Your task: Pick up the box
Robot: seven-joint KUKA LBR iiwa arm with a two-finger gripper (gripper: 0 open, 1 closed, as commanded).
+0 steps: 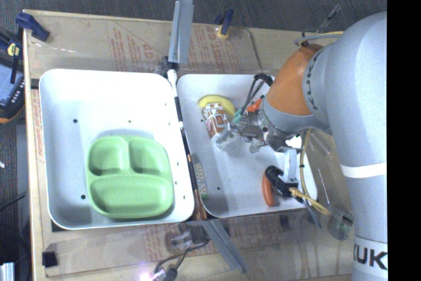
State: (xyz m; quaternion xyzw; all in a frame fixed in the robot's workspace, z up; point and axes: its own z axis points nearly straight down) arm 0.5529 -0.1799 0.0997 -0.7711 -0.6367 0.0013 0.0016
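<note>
Close by the box, in the right bin (230,181).
Box (214,120) lies near the bin's upper-left corner, long axis roughly up the view, below a yellow fruit (217,102); gripper (228,135) just beside its lower end, grip impossible to tell.

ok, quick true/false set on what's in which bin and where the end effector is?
1. The green divided plate lies in the bin on the view's left. True.
2. The box lies in that same bin. False: it is in the bin on the view's right, next to the yellow item.
3. The end effector is over the bin on the view's right, close to the box. True.
4. The orange-red item rests on the green divided plate. False: it lies in the bin on the view's right, toward its near right corner.
</note>
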